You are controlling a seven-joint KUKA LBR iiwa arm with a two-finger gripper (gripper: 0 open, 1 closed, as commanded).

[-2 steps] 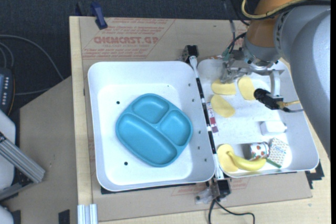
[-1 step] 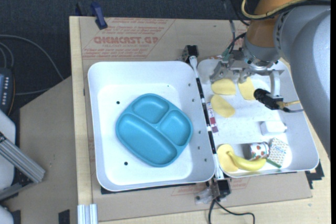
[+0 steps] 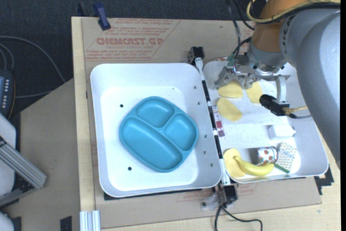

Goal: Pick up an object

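Hand [image 3: 242, 74] fingertips hidden beneath the wrist; arm [image 3: 319, 46] cut off at right.

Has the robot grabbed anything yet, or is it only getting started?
Nothing looks picked up yet. The claw is low in the right bin, at its far end, right above some pale yellow pieces, so it seems to be going for one. I can't tell if it grips anything. The banana and small can lie at the bin's near end, and the blue divided plate sits in the left bin. The lift is left.
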